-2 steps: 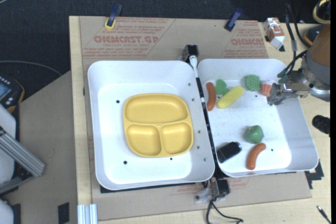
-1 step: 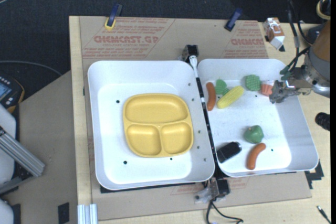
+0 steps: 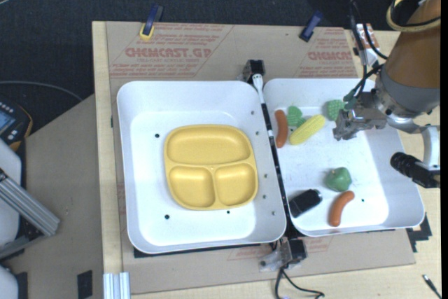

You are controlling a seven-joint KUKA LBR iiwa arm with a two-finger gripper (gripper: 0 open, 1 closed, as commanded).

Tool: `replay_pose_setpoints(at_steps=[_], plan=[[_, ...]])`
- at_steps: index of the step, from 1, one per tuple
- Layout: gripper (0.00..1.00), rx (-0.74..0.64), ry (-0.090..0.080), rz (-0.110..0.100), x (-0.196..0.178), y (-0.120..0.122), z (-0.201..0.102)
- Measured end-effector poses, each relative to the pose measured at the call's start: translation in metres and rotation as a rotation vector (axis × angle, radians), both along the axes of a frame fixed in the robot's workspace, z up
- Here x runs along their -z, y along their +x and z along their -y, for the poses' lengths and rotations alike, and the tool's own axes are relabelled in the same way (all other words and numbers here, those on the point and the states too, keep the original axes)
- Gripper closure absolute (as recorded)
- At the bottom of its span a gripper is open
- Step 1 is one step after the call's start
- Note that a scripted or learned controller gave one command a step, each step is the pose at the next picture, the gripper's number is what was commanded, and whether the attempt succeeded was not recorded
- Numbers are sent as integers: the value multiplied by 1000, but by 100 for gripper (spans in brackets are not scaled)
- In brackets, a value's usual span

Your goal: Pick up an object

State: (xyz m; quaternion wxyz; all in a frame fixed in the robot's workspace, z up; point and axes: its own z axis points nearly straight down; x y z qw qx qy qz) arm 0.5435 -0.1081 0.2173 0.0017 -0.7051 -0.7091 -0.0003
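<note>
Right bin (image 3: pixel 399 217), far edge: toy corn cob (image 3: pixel 308 129), beside sausage (image 3: pixel 281 127) and green broccoli piece (image 3: pixel 334 108). My pincer (image 3: pixel 348 128) hovers just right of the cob; grip state indiscernible, nothing visibly held.

Arm (image 3: pixel 413 73) at right edge of frame: broad orange band over grey wrist housing. Pale yellow ring showed above band, upper right. Thin black cables ran along wrist's left side. Gripper (image 3: pixel 348 124) was dull grey metal, small and blocky.
</note>
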Motion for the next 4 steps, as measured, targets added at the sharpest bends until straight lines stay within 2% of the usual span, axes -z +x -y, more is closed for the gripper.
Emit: replay_pose_setpoints(at_steps=[2, 3, 4], plan=[[100, -2, 0, 3, -16, -21, -116], [100, 0, -1, -1, -9, -27, -160], [100, 2, -2, 4, -16, -24, -182]])
